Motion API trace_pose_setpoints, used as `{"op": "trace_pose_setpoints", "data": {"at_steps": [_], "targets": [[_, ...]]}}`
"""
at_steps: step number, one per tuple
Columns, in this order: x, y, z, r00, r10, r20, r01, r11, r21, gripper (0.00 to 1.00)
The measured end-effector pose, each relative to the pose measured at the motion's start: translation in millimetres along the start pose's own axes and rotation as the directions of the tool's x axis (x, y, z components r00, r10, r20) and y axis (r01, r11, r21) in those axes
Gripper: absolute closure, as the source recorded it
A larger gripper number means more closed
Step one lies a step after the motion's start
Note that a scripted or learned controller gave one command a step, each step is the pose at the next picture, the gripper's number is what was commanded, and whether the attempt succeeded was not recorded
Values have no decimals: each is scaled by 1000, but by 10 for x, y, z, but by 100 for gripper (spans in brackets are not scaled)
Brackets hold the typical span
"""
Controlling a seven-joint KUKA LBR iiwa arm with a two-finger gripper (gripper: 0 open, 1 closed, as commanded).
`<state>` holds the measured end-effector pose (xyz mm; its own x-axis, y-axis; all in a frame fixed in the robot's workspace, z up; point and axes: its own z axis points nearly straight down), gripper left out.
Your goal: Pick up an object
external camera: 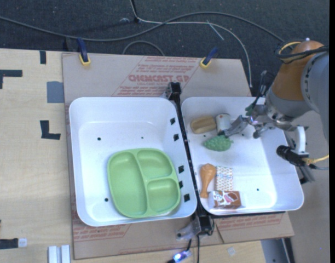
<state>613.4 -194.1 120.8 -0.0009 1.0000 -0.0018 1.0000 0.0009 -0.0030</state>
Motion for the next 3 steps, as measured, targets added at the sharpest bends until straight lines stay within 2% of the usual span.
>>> {"op": "trace_pose_setpoints", "data": {"at_steps": [1,2,3], "targets": [[1,10,369,1000,-2,3,2,1000,-5,0],[6,19,243,1000,-2,2,2,1000,-7,100],[-32,-57,-229,1000,0,-2,0,1000,-4,100]]}}
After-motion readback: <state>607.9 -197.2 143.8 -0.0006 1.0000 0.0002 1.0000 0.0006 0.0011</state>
